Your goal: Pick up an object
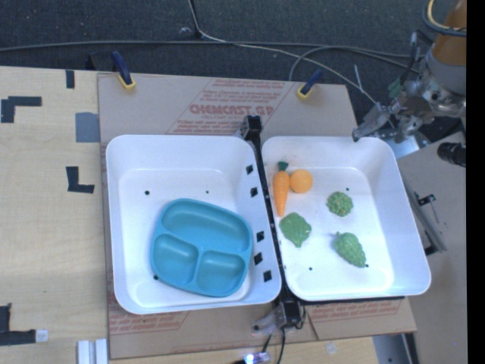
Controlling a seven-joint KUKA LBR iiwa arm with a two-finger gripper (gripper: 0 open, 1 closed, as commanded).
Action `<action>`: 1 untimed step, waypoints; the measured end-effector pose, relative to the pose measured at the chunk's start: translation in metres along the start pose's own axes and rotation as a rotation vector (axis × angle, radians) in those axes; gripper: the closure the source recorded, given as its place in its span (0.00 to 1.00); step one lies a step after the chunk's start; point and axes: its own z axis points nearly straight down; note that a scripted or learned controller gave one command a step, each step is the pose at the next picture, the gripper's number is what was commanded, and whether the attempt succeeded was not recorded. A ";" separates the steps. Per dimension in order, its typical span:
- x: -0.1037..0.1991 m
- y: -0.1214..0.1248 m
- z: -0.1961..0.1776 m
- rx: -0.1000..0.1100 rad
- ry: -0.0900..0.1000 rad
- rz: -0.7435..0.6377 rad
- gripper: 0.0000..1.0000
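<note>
Gripper [377,127] at upper right of frame, over right bin [405,226] rim, grip state cannot tell; carrot [280,192], orange ball [301,181] and three green pieces lie in bin; blue tray [201,246] in left bin [121,226].

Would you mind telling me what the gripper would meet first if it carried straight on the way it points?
Probably the right bin's far right rim or bare floor beside it; depth is unclear from the gripper.
</note>
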 end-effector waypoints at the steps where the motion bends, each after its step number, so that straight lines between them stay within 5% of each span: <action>1: 0.001 0.002 -0.009 -0.013 -0.003 -0.003 0.00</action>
